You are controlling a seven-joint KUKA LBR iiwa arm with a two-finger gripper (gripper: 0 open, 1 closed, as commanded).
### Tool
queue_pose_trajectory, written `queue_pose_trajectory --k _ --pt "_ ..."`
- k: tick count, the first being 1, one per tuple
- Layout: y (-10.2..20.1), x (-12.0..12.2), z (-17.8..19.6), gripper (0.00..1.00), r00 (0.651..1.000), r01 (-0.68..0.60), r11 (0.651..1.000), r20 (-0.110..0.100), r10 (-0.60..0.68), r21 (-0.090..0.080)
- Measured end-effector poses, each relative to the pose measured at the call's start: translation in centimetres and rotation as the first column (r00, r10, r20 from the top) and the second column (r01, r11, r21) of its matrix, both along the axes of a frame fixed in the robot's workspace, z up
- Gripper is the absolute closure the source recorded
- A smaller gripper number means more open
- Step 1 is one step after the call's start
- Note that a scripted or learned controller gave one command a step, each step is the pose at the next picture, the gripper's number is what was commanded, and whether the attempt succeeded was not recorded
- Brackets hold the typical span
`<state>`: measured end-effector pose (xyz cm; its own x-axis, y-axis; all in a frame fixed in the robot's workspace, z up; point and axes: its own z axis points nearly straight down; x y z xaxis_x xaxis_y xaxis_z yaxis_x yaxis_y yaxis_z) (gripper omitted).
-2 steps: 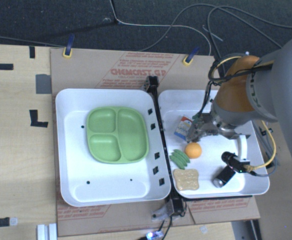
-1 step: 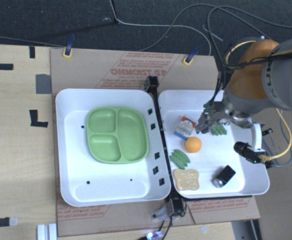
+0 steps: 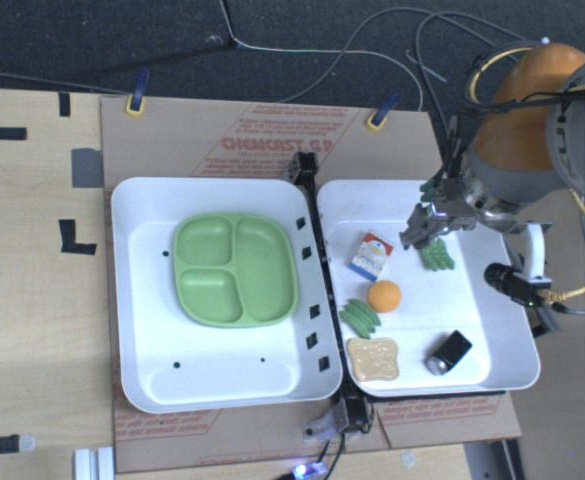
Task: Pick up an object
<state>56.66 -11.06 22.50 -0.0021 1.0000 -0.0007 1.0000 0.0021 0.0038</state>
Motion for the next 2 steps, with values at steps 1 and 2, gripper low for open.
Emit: queue_pose_trajectory --k 1,2 --pt "0.0 0.1 5.3 1.0 1.0 0.001 1.0 0.0 -0.001 0.0" --pt "5.5 1.2 3.4 1.0 1.0 -0.003 1.0 -0.006 0.003 0.001"
